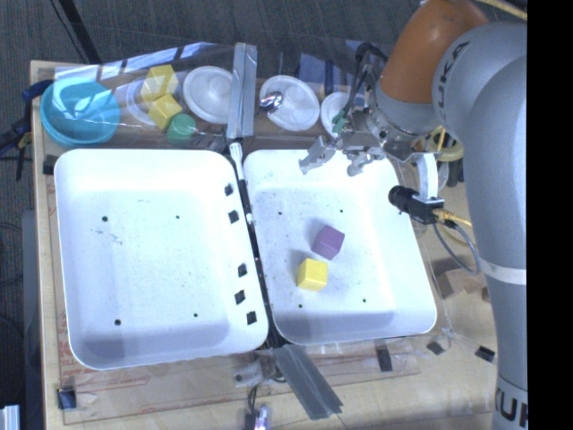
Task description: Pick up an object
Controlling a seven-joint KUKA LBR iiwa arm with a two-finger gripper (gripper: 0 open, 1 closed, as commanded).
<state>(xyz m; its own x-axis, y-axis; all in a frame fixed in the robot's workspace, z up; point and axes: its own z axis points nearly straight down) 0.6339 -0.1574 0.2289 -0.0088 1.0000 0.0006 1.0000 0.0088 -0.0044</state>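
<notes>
Your gripper [338, 157] hangs spread and empty at the right bin's [407, 305] upper rim, while the purple cube [329, 240] and yellow cube [312, 274] touch mid-bin, so a descent risks nudging both.

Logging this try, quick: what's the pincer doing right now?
Pincer: open, holding nothing, above the far edge of the right bin; the purple cube and yellow cube lie in the bin.

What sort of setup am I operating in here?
Likely a lab bin-picking bench: two white bins, left and right, toy blocks, purple and yellow, and the gripper overhead.
</notes>
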